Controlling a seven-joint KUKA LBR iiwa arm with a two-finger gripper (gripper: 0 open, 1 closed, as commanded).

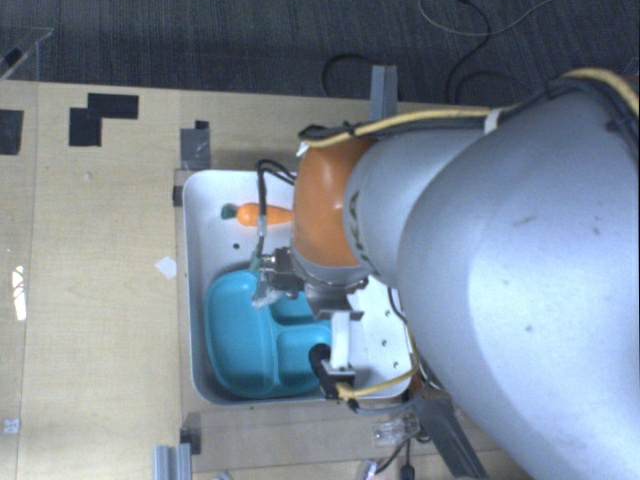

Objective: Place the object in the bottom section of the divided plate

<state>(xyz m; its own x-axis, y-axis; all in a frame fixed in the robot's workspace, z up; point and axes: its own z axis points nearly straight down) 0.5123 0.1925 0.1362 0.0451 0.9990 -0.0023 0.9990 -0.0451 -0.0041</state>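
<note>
Tool (300, 293) is seen low over the blue plate (240, 343), in the left bin (200, 268). Its state cannot be told: wrist and orange band (320, 213) block the view from above. No object is seen gripped.

Object: an orange item, carrot-like, with a green end (250, 213) is seen lying on the bin floor near the bin's far edge, just beyond the plate and apart from it. Partly hidden by the band. It is judged to be the task's thing; not yet in any plate section.

Risks, as judged:
- A grasp may be missed or closed on nothing. The item is slim and rounded, so it may roll off the pads.
- The plate may be struck or dragged by the tool, given how close the two are. A light plastic plate would slide toward the bin wall and shift the target section.
- The item lies close to the far wall; a finger may be jammed against that wall on approach.
- Wrong section may be hit: dividers are largely covered by the arm, so the bottom compartment cannot be confirmed.
- The cable (265, 183) looping off the wrist could be snagged.

Surface: pale wood tabletop (100, 268), black tape marks (100, 116) toward its far left corner, metal brackets at the bin corners. Beyond the far edge, dark carpet (200, 28) with loose cables is seen.
</note>
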